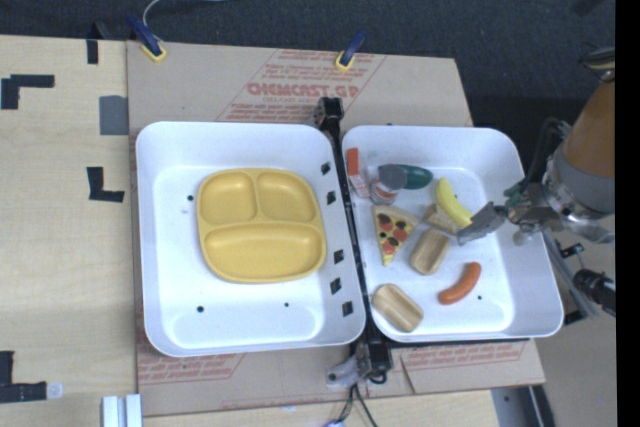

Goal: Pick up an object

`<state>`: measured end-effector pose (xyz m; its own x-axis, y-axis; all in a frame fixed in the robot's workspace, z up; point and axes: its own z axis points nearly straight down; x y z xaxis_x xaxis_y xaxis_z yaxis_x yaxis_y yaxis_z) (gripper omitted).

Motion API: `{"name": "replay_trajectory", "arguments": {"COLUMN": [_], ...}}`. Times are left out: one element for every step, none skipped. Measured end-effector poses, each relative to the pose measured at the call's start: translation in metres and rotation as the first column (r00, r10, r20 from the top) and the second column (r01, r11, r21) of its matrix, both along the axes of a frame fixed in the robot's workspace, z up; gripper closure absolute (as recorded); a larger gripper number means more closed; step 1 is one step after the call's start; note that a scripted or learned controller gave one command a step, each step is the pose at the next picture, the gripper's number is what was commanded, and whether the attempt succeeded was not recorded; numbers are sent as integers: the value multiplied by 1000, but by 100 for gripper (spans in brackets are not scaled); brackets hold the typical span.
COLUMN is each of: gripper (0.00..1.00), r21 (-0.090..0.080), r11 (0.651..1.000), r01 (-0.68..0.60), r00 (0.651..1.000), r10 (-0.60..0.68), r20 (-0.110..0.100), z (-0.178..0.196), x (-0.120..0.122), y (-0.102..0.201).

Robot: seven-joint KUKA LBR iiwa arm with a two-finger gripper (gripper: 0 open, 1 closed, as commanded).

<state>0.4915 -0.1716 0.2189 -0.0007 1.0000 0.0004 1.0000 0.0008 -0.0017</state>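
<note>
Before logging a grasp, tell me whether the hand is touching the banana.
Apart. The camera view shows bare white bin floor between the hand and the banana, with the finger tip pointing just below the banana's lower end.

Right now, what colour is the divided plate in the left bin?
Yellow all over. The plate shows best in the camera view, lying in the left bin.

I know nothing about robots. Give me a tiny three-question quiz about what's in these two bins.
1. True or false: the yellow tray lies in the left bin.
2. Which toy food lies nearest the end effector? A) pizza slice B) banana C) bun
3. Fill in: the red sausage lies in the ___ bin.

Key: 1 true; 2 B; 3 right.
</note>
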Motion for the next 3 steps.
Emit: {"name": "replay_trajectory", "arguments": {"gripper": [0, 0, 0], "r21": [0, -2, -4], "r11": [1000, 1000, 1000], "r01": [1, 2, 3], "r00": [1000, 1000, 1000], "r10": [-1, -2, -3], "r20": [4, 9, 16], "z": [-124, -130, -130], "x": [20, 29, 14], "y": [1, 18, 46]}}
